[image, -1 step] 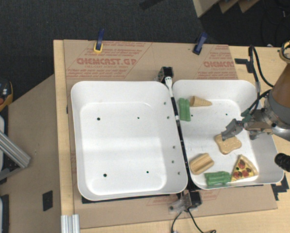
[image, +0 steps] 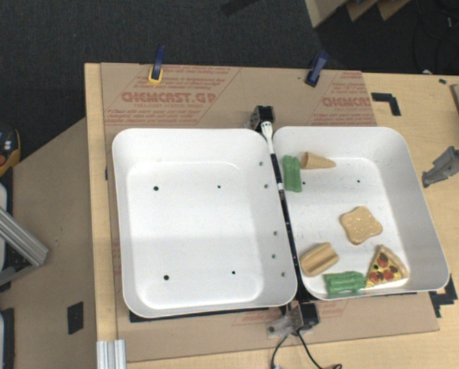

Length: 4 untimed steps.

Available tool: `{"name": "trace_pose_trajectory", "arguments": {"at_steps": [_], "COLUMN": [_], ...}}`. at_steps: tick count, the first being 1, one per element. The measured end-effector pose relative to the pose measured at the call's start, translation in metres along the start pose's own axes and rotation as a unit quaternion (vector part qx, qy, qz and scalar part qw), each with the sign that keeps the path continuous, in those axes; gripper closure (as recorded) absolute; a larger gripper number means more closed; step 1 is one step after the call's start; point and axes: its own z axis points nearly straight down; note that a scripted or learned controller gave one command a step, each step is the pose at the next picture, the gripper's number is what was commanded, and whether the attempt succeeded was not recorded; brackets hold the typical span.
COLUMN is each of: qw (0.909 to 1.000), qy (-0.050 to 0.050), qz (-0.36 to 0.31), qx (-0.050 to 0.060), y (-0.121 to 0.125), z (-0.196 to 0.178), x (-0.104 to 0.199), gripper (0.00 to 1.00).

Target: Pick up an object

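Observation:
The right bin holds several toy foods. A green bar lies against its left wall, with a small ice-cream cone just to its right. A tan toast slice sits near the middle. Along the near edge lie a tan bread roll, a green leafy piece and a pizza slice, the last two touching.
The left bin sits beside the right one on a cardboard sheet, held by a yellow clip and a blue clip. A grey metal part pokes in at the right edge, outside the bins.

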Motion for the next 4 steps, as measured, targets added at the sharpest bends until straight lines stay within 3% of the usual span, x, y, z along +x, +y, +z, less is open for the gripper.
{"name": "trace_pose_trajectory", "arguments": {"at_steps": [1, 2, 3, 4], "qw": [1.0, 1.0, 1.0, 1.0], "qy": [0.003, 0.004, 0.003, 0.004], "qz": [-0.002, -0.006, -0.002, -0.002], "qx": [0.004, 0.003, 0.004, 0.005], "y": [0.002, 0.001, 0.001, 0.001], "z": [-0.053, -0.11, -0.18, -0.18], "x": [0.062, 0.179, 0.227, 0.267], "gripper": [0.0, 0.0, 0.0, 0.0]}}
